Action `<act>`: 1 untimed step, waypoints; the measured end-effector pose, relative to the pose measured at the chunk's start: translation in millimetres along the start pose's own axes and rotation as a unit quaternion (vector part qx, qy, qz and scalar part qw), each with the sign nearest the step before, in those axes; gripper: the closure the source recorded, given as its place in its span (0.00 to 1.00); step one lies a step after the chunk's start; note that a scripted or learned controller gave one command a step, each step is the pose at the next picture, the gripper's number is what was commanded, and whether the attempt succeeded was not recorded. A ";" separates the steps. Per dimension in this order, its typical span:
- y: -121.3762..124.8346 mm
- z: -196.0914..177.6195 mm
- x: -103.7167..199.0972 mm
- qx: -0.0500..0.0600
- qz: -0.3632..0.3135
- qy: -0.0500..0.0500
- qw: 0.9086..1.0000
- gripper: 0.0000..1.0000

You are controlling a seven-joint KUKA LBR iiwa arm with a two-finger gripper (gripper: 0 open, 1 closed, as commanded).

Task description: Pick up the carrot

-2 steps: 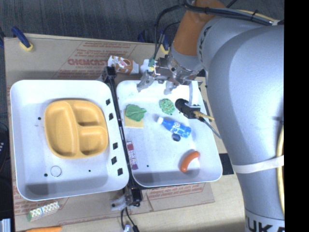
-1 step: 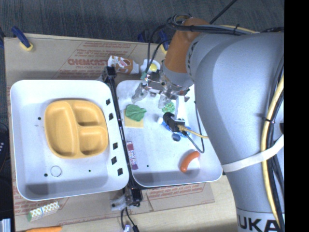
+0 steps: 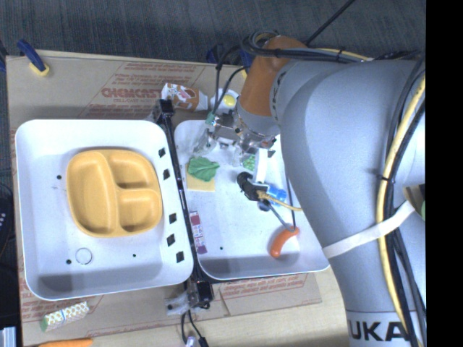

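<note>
The carrot (image 3: pixel 283 241), a short orange piece, lies in the right bin (image 3: pixel 230 231) near its front right corner, close to the grey arm's edge. My gripper (image 3: pixel 226 134) hangs over the far end of the same bin, well away from the carrot and nearer the bin's back wall. Nothing shows between it and the carrot except bare bin floor.
A green leafy piece on a yellow slab (image 3: pixel 203 172) lies just in front of the gripper. The left bin (image 3: pixel 36 194) holds a yellow divided plate (image 3: pixel 114 191). The large grey arm (image 3: pixel 347 157) covers the right bin's right side.
</note>
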State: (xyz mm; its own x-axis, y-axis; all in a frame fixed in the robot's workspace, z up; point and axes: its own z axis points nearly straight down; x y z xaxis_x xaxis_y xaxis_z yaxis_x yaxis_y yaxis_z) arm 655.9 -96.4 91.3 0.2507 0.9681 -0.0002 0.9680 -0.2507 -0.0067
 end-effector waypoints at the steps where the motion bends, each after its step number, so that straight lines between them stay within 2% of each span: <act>1: -1.2 -0.2 5.1 0.000 0.044 0.000 0.999 0.00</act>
State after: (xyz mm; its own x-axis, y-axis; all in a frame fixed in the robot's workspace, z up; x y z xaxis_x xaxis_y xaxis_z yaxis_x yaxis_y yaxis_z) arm 656.0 -91.1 91.5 0.3346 0.9423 -0.0003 0.9423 -0.3346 -0.0065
